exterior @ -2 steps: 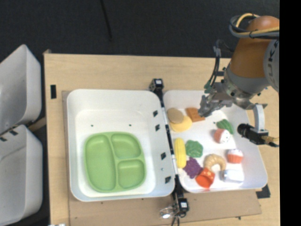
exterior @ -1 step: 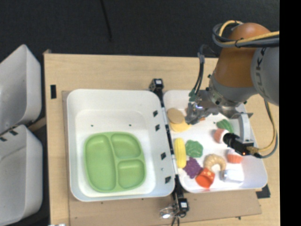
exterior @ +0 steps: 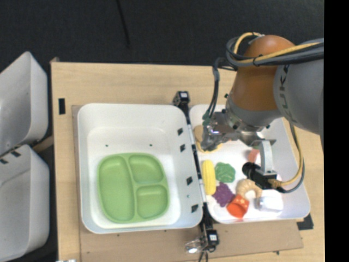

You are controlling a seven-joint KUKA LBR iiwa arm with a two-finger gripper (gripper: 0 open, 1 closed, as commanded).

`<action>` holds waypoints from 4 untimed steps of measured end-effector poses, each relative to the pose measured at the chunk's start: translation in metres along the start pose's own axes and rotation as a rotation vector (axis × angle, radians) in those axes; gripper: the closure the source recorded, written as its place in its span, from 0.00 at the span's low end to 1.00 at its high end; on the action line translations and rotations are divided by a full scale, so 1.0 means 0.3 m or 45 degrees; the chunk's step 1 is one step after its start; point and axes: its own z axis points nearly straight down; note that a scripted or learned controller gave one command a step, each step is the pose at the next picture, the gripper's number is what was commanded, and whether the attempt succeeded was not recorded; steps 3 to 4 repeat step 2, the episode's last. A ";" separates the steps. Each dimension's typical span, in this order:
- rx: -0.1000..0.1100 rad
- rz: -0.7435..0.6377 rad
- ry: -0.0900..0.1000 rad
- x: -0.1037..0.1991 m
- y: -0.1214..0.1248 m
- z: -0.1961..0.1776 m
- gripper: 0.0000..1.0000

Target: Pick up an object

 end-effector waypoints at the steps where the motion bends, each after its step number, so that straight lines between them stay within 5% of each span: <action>1: 0.002 0.002 -0.001 0.073 -0.067 0.033 1.00; 4: -0.002 0.006 0.000 0.062 -0.030 0.046 1.00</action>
